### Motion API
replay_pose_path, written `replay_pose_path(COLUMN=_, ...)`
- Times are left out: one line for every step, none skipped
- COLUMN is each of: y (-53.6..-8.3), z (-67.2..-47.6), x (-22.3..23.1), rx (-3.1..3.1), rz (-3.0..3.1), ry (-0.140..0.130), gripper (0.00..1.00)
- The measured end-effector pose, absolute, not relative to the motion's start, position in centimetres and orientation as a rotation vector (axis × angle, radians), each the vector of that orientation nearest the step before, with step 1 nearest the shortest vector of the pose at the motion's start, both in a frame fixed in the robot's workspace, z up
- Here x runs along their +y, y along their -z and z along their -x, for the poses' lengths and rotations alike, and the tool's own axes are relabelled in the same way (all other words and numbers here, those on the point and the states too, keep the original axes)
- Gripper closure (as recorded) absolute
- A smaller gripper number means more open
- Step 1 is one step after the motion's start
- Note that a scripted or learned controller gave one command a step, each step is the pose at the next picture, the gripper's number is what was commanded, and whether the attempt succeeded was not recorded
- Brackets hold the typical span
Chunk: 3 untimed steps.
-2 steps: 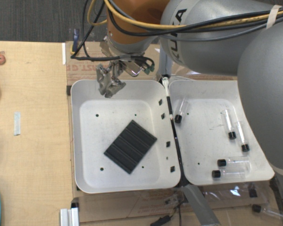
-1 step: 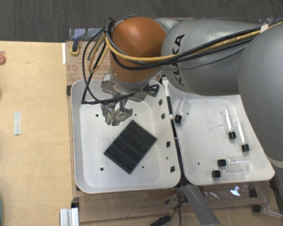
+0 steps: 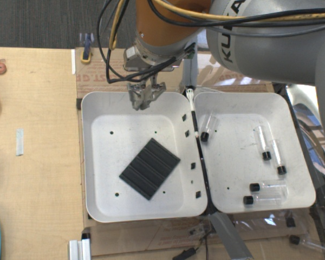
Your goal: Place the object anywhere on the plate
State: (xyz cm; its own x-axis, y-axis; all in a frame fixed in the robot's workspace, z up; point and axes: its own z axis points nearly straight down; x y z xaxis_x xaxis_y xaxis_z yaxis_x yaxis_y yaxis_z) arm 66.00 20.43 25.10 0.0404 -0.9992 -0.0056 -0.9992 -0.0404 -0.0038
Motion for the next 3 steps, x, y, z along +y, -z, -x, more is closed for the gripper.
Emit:
replay_pose_path(y=-17.1, z=-62.1, x=23.0, rx=2.12, rz=2.314, ry=-0.005, gripper=1.0)
replay_pose_path(y=-23.4, z=-54.4, x=22.5, rx=1.961, rz=2.452, ry=-0.004, gripper=1.0)
replay_pose_path(y=-21.2, z=-50.5, x=22.9, rx=1.581, rz=2.715, ry=-0.006, gripper=1.0)
